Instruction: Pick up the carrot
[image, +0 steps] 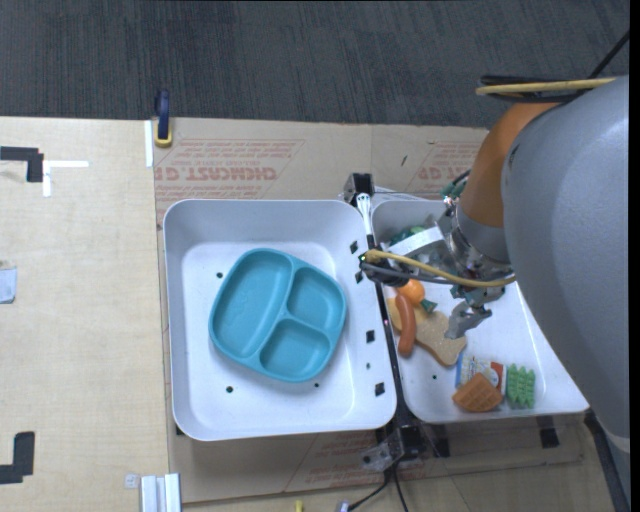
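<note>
The carrot (411, 293), bright orange with a bit of green at its upper left end, lies in the right bin (545, 395) close to the bin's left wall. My gripper (466, 315) hangs low over the right bin, a little to the right of the carrot and slightly nearer the front, above a tan bread slice (441, 343). Nothing shows as held. The grey arm with its orange band (495, 180) covers the back and right of this bin.
A reddish sausage (405, 330) lies just in front of the carrot, touching the bread slice. An orange wedge (478, 396) and a green ridged piece (520, 385) sit at the front. A yellow cable (420, 265) crosses behind the carrot. The left bin (190, 400) holds a blue divided plate (278, 314).
</note>
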